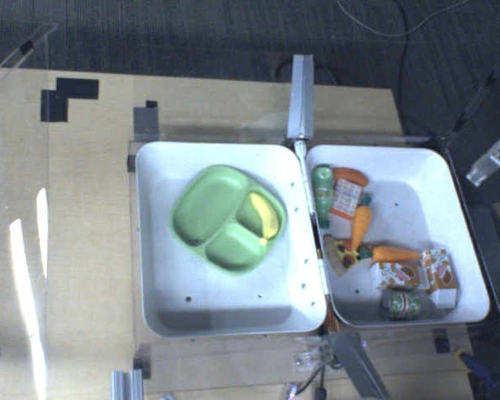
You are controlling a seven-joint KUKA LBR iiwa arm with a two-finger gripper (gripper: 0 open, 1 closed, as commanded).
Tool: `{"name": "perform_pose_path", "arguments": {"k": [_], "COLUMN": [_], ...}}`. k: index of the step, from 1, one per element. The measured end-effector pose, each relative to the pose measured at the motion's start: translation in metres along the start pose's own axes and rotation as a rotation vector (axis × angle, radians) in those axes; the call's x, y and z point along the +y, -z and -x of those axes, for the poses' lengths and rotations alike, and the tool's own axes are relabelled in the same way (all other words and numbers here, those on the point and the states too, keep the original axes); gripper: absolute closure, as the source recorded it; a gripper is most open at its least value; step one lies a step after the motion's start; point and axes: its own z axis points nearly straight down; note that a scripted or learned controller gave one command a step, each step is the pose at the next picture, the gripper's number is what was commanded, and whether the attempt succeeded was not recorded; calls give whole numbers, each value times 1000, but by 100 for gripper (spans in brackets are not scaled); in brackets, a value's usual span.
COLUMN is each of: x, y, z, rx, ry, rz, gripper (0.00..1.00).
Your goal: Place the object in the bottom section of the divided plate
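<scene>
left shallow white bin (150, 248): holds a light green divided plastic plate (208, 207) near its centre. a yellow banana-shaped object (265, 214) lies in the plate's section at 3 o'clock; the section at 6 o'clock (236, 248) holds nothing.

right shallow white bin (417, 177): green bottle (322, 187) at 10 o'clock, two orange carrots (360, 226) (395, 254) toward the centre, pizza slice (343, 257) at 8 o'clock, small printed cartons (438, 273) and a can (402, 305) at 5 o'clock.

pincer: state cannot be told.

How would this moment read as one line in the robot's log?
plate: green divided plate in left bin | bottom section: nothing | yellow object: right section | toys: right bin
</scene>
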Motion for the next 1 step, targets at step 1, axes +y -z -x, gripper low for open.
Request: {"name": "perform_pose_path", "arguments": {"k": [1], "x": [-42], "y": [2], "z": [57], "rx": [-5], "ry": [7], "rz": [2], "gripper": [100]}}
